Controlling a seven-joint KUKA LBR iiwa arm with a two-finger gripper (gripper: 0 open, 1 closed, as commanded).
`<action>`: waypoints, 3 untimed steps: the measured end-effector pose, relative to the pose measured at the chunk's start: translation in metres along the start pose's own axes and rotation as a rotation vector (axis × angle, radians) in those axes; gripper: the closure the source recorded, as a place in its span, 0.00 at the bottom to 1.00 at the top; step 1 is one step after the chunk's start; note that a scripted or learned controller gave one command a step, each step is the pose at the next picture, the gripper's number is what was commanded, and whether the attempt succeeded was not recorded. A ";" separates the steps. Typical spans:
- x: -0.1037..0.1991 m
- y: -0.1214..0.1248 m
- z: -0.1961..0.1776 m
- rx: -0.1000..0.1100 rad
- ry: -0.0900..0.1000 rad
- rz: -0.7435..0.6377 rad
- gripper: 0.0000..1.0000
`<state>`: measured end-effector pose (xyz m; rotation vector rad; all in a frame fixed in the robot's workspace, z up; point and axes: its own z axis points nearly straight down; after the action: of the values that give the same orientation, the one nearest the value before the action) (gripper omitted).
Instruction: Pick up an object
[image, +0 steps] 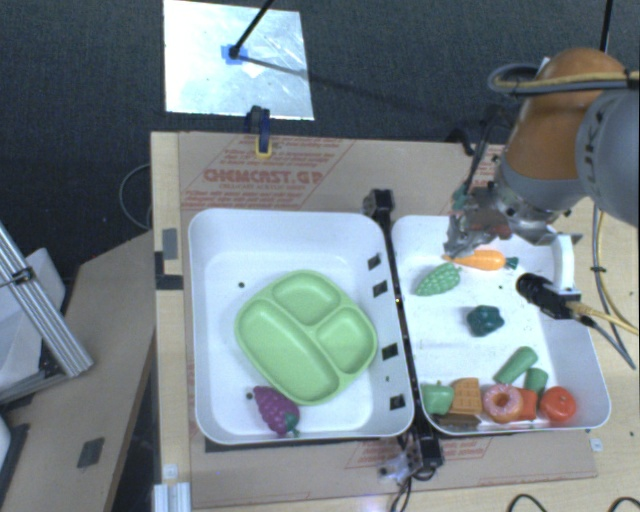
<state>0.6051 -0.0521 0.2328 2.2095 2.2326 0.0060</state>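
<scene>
The tool (462, 243) is hovering at the orange carrot (478, 261) in the right bin (590, 385), its opening impossible to tell, and is risking a glancing close that nudges the carrot into the green corn (437, 280) beside it.

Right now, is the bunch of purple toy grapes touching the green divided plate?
Touching. The camera view shows the purple grapes pressed against the green plate's lower rim in the left bin, no white gap between.

Single fixed camera, mounted above bench (300, 165), looks down at slant. Far enough to take in both white bins: left bin (215, 300), right bin (575, 350). Arm (560, 120) enters from right side of view.
</scene>
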 end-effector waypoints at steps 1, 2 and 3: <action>0.019 0.005 0.015 0.002 -0.002 0.003 1.00; 0.017 0.006 0.013 0.001 -0.002 0.004 1.00; 0.015 0.001 0.005 0.001 -0.002 0.008 1.00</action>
<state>0.6061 -0.0374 0.2278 2.2183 2.2231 0.0025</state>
